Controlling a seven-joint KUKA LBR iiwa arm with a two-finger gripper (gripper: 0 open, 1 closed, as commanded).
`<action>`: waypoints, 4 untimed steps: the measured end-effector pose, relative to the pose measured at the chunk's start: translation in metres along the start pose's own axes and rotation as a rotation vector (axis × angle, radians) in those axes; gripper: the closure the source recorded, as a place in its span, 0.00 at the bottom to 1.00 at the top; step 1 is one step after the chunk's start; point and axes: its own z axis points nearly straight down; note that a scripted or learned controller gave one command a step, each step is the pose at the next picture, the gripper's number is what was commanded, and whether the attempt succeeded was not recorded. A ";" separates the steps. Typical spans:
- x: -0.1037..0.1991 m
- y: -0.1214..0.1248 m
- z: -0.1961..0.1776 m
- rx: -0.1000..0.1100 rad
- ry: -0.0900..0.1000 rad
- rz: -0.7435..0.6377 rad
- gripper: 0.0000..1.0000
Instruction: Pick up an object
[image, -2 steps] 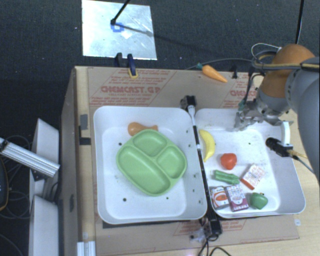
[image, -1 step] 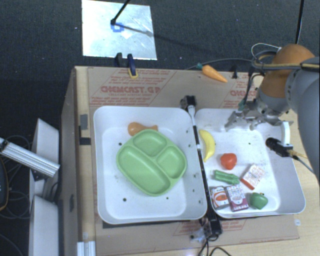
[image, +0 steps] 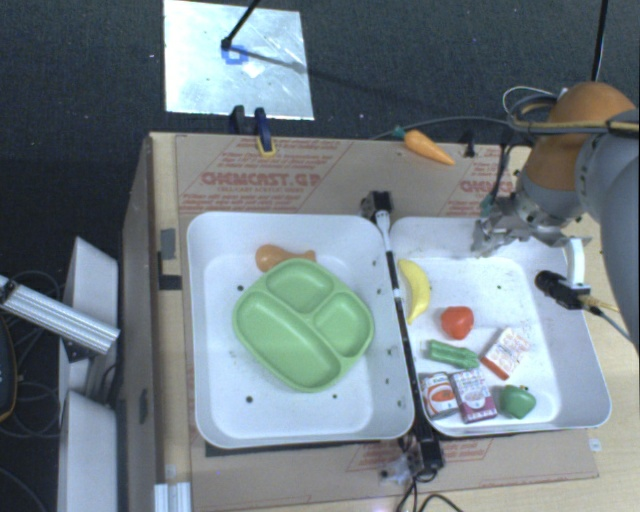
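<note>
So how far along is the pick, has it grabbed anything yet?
Nothing looks picked yet. The gripper sits over the far corner of the right bin, with no item visible between its fingers. The banana, tomato and small cartons lie in that bin, apart from it. The approach, grasp and lift all look left to do.

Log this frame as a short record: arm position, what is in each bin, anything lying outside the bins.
arm: gripper over the far edge of the right bin, no object seen between its fingers
left bin: green divided plate, orange item behind it
right bin: banana, tomato, green pepper, pale packet, two small boxes, green fruit
outside bins: carrot on the board
</note>
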 end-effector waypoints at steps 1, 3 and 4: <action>0.000 0.000 0.000 0.001 0.000 -0.001 0.00; 0.004 -0.001 0.012 0.004 0.002 0.004 1.00; 0.004 -0.001 0.012 0.004 0.002 0.004 0.00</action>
